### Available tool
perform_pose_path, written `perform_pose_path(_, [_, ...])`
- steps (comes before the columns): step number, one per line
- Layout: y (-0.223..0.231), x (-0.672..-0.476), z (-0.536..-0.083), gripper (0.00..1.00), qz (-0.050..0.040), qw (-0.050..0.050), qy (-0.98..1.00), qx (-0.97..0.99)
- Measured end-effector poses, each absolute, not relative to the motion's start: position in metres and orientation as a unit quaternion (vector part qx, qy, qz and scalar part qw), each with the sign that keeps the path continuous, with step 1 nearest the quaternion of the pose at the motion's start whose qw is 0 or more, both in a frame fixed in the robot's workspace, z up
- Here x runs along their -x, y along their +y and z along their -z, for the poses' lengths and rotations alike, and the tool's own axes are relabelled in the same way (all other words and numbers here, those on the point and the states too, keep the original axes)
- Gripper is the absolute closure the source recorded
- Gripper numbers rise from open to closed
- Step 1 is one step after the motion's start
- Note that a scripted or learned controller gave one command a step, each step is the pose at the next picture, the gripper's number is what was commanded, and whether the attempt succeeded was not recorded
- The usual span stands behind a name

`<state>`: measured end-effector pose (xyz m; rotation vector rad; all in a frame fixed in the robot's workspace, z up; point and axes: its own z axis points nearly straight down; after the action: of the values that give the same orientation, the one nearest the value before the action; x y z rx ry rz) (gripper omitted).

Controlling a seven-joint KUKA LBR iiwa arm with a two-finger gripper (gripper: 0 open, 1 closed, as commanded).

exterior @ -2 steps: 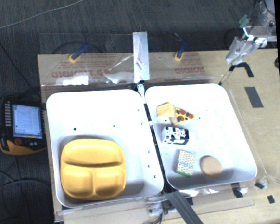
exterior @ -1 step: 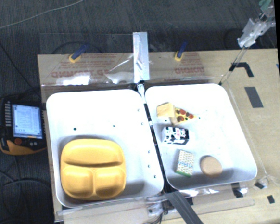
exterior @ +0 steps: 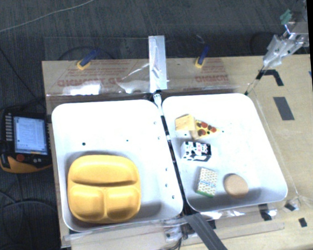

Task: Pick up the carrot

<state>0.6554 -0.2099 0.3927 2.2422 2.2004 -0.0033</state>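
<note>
- Tabletop: two white bins side by side. The left bin carries a large yellow moulded piece; the right bin carries the small items.
- Tool: sits beyond the right bin's far right corner, outside the rim. I cannot tell whether it is apart or together.
- Carrot: I judge it to be the small orange-red piece touching a yellow block in the right bin's far half — too small to confirm.
- It is well apart from the tool, down and to the left in the camera view.
- Recommendation: come down from directly above, clear of the block and of the black-and-white item just below.
</note>
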Motion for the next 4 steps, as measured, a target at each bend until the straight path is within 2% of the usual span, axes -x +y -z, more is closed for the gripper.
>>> perform_pose_path(1, [-0.217,-0.668,-0.435,1.00,0.0013,0.002,0.769,-0.639])
perform_pose_path(4, [-0.215,-0.670,-0.464,1.00,0.0062,0.007,0.770,-0.638])
